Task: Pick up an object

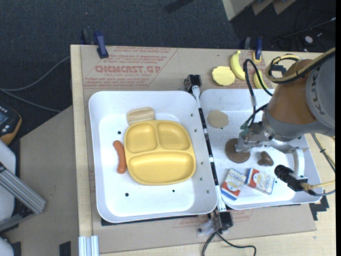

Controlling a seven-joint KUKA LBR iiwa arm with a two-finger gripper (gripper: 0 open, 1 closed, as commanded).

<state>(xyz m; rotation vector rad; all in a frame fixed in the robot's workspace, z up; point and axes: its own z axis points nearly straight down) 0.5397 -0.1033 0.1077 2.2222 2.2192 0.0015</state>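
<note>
My gripper (246, 142) hangs low in the right bin (234, 97), just above and to the right of a brown round disc (236, 152), whose right side it partly hides. A tan round disc (217, 119) lies farther back in the same bin. A small dark brown lump (265, 157) sits right of the gripper. Two small printed cartons (233, 182) (261, 181) lie along the bin's near side. The grey arm with its orange band (290, 100) covers the bin's right part.
The left bin (106, 196) holds a yellow divided plate (159, 152), a red sausage (120, 157) left of it and a beige bread piece (140, 114) behind it. A banana (237, 64) and a yellow round piece (224, 76) lie on the bench behind the right bin.
</note>
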